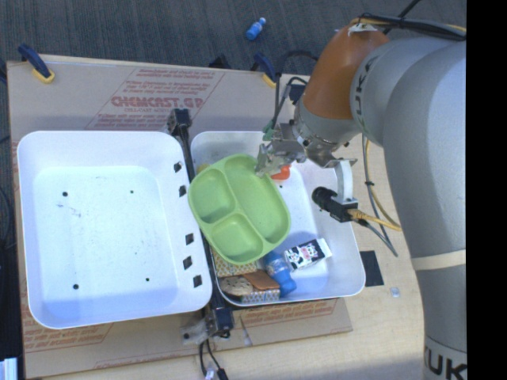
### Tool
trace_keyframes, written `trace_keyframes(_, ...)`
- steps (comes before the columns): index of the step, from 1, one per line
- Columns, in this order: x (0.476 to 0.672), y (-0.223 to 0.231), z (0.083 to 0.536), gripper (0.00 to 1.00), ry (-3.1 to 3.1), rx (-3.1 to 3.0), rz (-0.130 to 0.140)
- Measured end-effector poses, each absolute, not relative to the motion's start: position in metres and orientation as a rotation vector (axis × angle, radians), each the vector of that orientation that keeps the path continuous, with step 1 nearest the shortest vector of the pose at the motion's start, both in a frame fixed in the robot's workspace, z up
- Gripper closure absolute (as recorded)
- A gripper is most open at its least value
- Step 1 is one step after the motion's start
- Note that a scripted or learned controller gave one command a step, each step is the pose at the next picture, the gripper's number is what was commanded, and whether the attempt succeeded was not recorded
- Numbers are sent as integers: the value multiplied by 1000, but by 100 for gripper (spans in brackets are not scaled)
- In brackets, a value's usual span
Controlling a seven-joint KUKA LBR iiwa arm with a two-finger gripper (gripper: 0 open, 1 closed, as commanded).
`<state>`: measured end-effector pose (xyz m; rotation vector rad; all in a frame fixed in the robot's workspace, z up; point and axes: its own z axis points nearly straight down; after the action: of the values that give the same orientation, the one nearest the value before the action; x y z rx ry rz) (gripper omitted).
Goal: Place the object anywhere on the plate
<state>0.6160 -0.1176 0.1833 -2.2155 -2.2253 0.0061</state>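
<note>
I see the arm [412,133] coming in from the right of the frame, its orange band at upper centre-right, with the gripper [273,158] low over the upper part of the right bin [348,269]. The pincer sits at the upper right rim of the green plate [238,208], a three-compartment divided plate lying tilted across the right bin's left side, its left edge over the seam between the bins. Just beside the gripper's tip I make out a small orange object [280,173], touching or nearly touching the plate's rim; I cannot tell whether the pincer is open or closed, or whether it grips that object.

Below the plate, toward the lower middle of the frame, lie a blue-capped bottle [280,274], a small white carton with a black-and-white cow pattern [307,253], and a brown waffle-textured piece [247,283]. I cannot read any writing on the carton.

The left bin [47,291] fills the left of the frame. Above it, the cardboard sheet [158,97] carries red print reading "CHEMCAST GP"; the smaller lines are too fine to read. Letters "KU" show on the arm at lower right.
</note>
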Motion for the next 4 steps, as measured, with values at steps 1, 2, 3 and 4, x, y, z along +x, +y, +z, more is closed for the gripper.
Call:
trace_keyframes(1,616,-117,184,0,-2225,-2216,4)
trace_keyframes(2,535,-154,187,0,-2226,-2214,5)
trace_keyframes(3,564,-211,147,0,-2226,-2215,4)
trace_keyframes(4,565,-211,158,100,-2231,-2211,5)
